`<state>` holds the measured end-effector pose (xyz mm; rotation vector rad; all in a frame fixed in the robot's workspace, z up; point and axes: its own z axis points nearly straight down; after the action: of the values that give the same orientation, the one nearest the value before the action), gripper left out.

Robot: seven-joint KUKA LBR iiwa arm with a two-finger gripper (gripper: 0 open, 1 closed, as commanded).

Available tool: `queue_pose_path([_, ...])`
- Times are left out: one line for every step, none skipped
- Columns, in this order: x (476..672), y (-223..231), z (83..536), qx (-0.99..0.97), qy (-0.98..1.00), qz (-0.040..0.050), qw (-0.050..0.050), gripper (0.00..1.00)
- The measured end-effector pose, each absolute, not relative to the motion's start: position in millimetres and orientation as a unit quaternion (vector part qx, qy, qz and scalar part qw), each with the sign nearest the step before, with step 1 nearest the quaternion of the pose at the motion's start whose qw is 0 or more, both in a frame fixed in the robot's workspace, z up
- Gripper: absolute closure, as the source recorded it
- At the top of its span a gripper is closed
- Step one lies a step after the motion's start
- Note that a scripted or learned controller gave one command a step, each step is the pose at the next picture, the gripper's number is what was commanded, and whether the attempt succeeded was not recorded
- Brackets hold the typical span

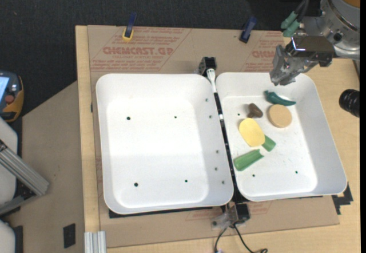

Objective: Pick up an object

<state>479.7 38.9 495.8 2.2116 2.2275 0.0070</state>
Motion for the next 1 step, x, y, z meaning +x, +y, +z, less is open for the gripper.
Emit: queue_pose_path([493.0,103.1,503.8,0.704,0.71,0.0023,0.001,1.0])
